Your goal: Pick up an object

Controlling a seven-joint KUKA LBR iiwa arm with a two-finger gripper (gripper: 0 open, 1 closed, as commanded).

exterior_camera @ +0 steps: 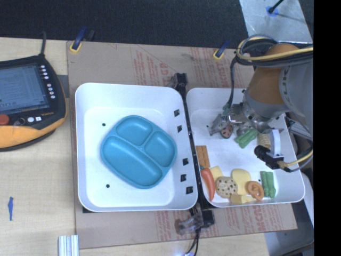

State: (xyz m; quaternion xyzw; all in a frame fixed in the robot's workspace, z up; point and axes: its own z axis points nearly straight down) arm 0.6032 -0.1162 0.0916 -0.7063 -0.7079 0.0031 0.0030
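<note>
Toy food (238, 183) in right bin (287, 196); no legible labels.

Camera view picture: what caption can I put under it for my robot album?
Robot arm's gripper reaching into the right bin of toy food, beside a blue tray.

Plate (139, 150) in left bin (85, 143)

A single fixed camera looks down at a slant on the worktop (133, 63), taking in both white bins (85, 143) from moderate height; the arm (277, 84) enters at frame right.
</note>
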